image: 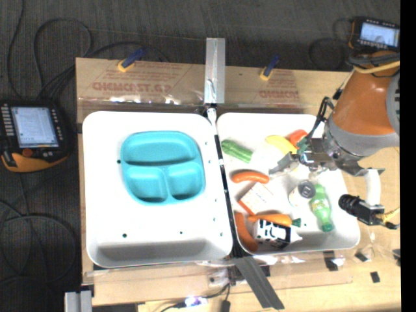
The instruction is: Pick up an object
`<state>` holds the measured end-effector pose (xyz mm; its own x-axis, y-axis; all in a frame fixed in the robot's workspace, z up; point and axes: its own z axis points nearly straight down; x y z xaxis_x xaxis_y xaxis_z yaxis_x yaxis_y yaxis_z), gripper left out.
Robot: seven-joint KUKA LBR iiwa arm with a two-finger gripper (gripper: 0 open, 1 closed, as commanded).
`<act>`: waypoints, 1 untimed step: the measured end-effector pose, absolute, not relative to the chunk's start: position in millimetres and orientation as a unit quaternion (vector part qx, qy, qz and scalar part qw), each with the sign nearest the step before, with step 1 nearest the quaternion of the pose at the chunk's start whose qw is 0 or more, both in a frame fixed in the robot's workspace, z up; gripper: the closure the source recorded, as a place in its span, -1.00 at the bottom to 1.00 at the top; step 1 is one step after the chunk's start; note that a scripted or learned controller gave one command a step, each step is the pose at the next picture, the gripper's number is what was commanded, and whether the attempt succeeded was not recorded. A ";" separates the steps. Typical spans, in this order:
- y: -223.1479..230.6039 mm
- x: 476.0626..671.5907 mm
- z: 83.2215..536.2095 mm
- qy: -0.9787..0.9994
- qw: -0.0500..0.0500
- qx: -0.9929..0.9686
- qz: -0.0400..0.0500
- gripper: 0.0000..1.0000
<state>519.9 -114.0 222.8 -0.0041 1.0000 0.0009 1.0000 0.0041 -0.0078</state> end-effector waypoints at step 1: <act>-107.1 483.4 101.8 -0.724 0.004 -0.690 0.002 -1.00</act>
